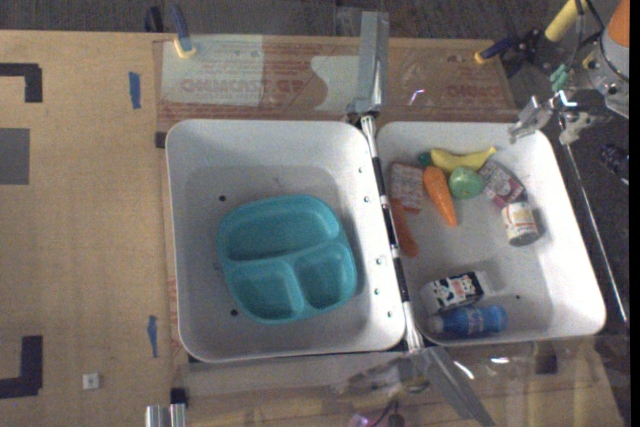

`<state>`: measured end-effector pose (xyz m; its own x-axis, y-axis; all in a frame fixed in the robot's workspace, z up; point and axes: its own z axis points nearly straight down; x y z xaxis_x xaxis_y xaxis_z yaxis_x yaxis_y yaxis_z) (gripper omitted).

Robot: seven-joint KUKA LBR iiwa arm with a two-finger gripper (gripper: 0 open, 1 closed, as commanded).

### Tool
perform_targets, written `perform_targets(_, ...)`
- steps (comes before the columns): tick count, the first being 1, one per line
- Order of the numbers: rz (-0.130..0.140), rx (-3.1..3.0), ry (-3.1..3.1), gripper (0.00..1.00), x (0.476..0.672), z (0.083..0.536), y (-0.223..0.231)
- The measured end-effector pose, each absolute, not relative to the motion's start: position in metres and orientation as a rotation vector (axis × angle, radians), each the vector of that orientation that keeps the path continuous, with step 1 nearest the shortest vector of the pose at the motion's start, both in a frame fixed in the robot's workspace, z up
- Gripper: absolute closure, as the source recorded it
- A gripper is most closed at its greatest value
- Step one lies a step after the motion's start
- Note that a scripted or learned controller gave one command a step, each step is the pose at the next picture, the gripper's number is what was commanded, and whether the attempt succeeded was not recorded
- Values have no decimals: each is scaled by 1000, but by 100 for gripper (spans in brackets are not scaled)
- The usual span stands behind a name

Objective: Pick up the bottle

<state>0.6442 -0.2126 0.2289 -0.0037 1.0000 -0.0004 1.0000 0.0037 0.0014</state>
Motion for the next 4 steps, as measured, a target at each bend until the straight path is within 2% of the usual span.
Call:
perform_targets(1,0,2201,2242,0,553,156,-224)
perform_targets(2,6,2129,2301,0,494,88,-184)
perform_targets(3,8,2072,2346,0,483,88,-149)
perform_targets(4,8,2073,2344,0,482,88,-149)
